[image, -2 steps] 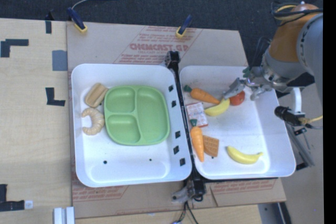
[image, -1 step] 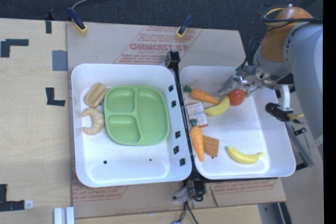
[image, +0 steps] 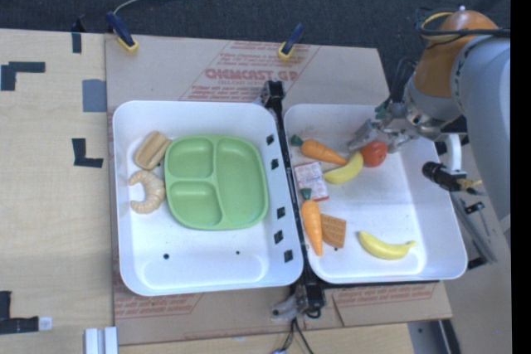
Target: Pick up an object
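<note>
The claw (image: 370, 138) hangs low over the upper part of the right bin (image: 431, 257), its dark fingers spread and slanting down toward the bin floor; nothing shows between them, so it is open and carries nothing. The tomato (image: 375, 153) sits just under and beside the fingertips, touching or almost touching them; I cannot tell which. It is round, so no axis matters there. Hard against it, on the side away from the arm, lies a banana (image: 345, 170), its long axis running slantwise from the tomato down toward the bin divider. A carrot (image: 322, 151) lies a little farther the same way, roughly crosswise to the claw's reach.

Farther off, toward the near rim, are a packet (image: 309, 177), a second carrot (image: 311, 226), a cracker (image: 333, 230) and a second banana (image: 385, 245).

Farthest, in the left bin (image: 199, 273), sit a green plate (image: 216, 181), a croissant (image: 148, 191) and a bread roll (image: 151, 150).

The tomato looks like the likeliest pick: a short drop and a close would do.
</note>
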`<state>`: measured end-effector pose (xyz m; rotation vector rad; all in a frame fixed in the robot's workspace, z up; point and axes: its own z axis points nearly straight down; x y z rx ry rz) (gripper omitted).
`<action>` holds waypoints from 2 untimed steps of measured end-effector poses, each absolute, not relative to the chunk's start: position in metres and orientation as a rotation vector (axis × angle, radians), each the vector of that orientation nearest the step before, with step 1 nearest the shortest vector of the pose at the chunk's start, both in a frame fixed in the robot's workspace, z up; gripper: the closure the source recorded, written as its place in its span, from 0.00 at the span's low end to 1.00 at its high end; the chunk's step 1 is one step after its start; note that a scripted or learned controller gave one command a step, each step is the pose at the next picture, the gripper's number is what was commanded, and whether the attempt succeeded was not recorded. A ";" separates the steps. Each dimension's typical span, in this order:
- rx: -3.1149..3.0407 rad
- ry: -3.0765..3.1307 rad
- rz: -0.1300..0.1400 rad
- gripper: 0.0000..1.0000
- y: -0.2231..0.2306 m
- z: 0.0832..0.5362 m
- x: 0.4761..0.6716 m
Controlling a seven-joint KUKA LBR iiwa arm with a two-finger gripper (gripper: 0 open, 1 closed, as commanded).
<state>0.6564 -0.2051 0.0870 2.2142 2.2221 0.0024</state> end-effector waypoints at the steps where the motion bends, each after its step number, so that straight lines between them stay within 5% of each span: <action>1: 2.216 2.219 0.001 0.00 -0.185 0.087 0.653; 2: 2.212 2.217 0.003 1.00 -0.185 0.098 0.654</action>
